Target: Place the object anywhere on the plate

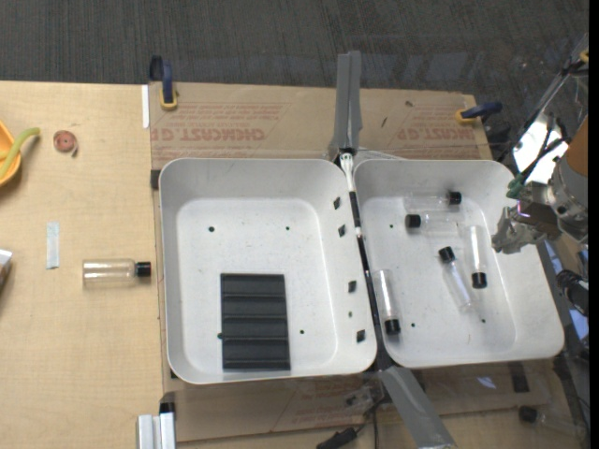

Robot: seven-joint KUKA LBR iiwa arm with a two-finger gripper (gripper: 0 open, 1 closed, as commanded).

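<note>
Clear vials lie in the right bin; the dark ridged plate waits in the left.

Four black-capped vials [456, 274] lie scattered in the right bin [524, 340]: light, stiff, slick, likely breakable, best gripped mid-barrel. The plate [254, 322] lies flat in the left bin [187, 251]. The pincer [513, 232] hovers at the right bin's far edge; I cannot tell how it stands.
</note>
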